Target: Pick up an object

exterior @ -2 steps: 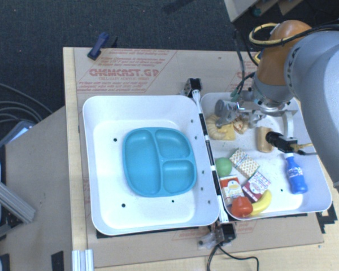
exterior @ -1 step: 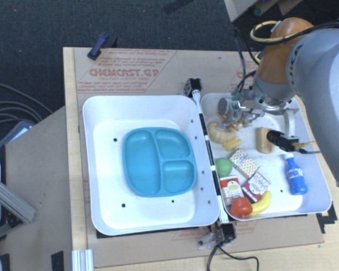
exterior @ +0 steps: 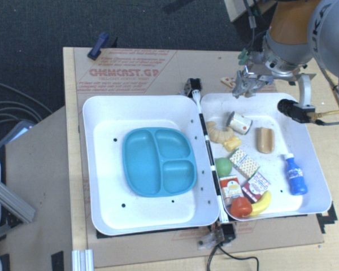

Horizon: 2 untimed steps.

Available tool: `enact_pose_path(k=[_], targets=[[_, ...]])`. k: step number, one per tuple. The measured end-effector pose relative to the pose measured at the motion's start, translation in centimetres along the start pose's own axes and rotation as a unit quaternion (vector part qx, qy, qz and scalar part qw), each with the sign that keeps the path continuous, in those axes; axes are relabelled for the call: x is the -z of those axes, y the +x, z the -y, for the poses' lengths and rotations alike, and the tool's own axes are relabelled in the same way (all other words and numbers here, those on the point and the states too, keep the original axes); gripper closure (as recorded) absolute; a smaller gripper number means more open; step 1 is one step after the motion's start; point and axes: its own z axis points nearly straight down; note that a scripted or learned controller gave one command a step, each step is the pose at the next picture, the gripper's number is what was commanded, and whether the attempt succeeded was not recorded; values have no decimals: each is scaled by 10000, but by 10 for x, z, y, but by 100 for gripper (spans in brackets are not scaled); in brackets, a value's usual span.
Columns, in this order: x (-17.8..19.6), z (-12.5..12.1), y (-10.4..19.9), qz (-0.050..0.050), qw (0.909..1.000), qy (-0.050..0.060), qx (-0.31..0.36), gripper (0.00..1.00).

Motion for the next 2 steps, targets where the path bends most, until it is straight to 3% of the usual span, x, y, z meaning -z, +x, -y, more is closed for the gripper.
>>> enact_pose_path(k=[1, 2], targets=[[-1, 1, 0, 2, 10000, 15, -2, 0], [-100, -2, -31, -1, 10000, 30, -10, 0]])
